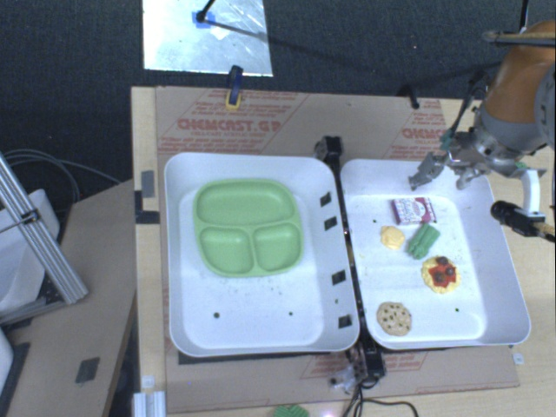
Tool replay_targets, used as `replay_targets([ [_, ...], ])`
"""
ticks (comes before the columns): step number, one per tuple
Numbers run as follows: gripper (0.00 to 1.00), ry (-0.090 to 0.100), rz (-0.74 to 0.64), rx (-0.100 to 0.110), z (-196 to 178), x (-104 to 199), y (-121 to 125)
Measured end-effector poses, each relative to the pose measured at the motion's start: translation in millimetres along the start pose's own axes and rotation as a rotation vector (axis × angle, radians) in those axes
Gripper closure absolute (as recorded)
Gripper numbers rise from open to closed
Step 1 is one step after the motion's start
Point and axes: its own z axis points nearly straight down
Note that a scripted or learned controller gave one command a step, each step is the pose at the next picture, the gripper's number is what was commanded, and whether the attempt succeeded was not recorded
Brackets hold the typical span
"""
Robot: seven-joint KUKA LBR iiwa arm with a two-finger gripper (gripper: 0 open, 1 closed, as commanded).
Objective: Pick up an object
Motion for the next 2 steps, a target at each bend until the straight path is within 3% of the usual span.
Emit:
replay_targets([
  [1,0.0,0.0,0.006,0.003,96.4,-51.3,-13.0],
  [2,0.0,0.0,0.0,0.0,100.7,-14.7,-44.4],
])
